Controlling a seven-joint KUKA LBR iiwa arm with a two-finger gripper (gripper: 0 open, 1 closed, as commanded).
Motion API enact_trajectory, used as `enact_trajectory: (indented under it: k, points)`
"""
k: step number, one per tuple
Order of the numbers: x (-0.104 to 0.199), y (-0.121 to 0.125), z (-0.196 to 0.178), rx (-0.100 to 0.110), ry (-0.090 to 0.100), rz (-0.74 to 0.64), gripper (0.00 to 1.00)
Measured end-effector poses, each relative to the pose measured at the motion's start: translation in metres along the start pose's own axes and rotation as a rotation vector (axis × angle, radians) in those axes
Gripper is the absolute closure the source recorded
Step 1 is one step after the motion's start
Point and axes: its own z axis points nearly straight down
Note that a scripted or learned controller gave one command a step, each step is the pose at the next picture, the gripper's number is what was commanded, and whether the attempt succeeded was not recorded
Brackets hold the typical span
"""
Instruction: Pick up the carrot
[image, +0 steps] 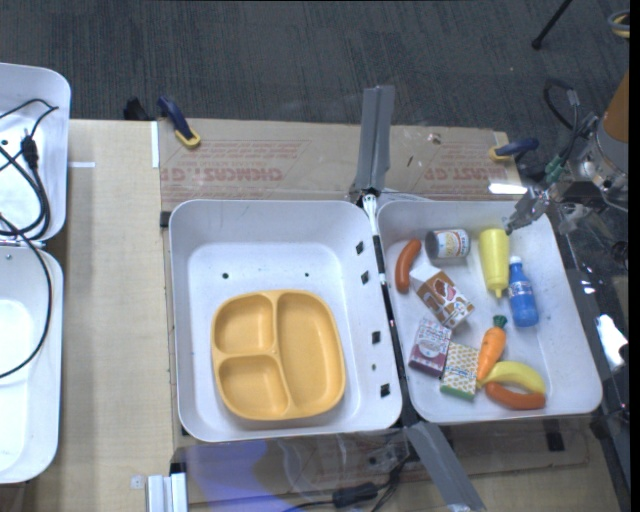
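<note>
The carrot (490, 350) is orange with a green top and lies in the right bin (570, 330), toward its front right, leaning against a yellow banana (517, 375). My gripper (528, 208) hangs at the bin's far right corner, well behind the carrot and apart from it, close to a yellow bottle (493, 260). I see nothing held in it.
Around the carrot lie a blue bottle (521, 297), a red sausage (515, 398), two small cartons (445, 358), a brown packet (445, 298), a can (447, 244) and another sausage (405, 265). The left bin (190, 300) holds a yellow divided plate (278, 355).
</note>
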Motion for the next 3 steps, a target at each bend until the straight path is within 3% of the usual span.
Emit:
enact_trajectory:
  k: [1, 2, 3]
  points:
    - [-0.018, -0.045, 0.133, -0.002, 0.002, -0.220, 0.00]
    - [-0.003, -0.044, 0.091, -0.004, 0.001, -0.095, 0.00]
    - [0.027, -0.100, 0.146, -0.004, 0.001, -0.471, 0.00]
